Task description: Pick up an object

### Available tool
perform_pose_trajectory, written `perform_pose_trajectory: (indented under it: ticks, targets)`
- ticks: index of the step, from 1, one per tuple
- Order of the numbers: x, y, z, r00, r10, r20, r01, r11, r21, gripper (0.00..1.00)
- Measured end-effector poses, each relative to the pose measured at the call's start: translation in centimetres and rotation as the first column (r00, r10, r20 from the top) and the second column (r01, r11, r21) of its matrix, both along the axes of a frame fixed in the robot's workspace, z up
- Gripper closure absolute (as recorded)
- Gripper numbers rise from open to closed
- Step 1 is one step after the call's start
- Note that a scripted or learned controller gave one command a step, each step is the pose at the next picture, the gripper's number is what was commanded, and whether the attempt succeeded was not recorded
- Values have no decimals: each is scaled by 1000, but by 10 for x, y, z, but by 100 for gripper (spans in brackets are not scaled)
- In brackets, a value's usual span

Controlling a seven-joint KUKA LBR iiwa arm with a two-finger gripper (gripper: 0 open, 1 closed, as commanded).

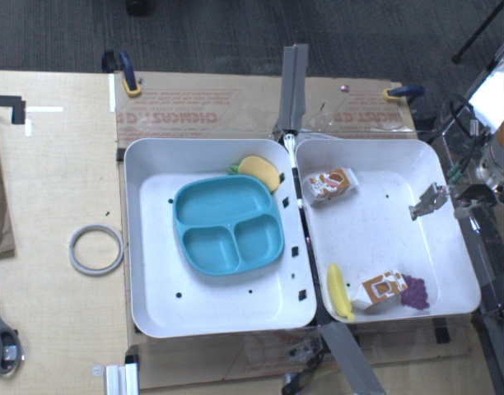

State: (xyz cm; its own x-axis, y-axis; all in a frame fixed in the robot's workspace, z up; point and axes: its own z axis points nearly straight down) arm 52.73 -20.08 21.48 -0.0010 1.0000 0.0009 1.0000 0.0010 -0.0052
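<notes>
On the bench to the left lies a grey tape ring (pixel 96 248), outside both bins and no part of the job. The left bin (pixel 145 303) bears a blue divided tray (pixel 228 225) with a yellow lemon-like fruit (pixel 260 170) touching its far rim. In the right bin (pixel 450 303) a small carton (pixel 329 184) lies near the far left corner, and along the near wall a banana (pixel 339 290), a second small carton (pixel 383 288) and purple grapes (pixel 415 292) sit close together. The gripper (pixel 427 202) hangs over the right side of that bin with nothing between its fingers; how wide they stand I cannot tell. The far carton looks the best target: it lies alone, so come down straight over it, span its narrow sides and close before lifting.
</notes>
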Motion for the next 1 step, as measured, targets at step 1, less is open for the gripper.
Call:
perform_pose_trajectory:
  ticks: [1]
  targets:
    - [18, -21, 30, 996, -86, 4, 86, 996, -2, 0]
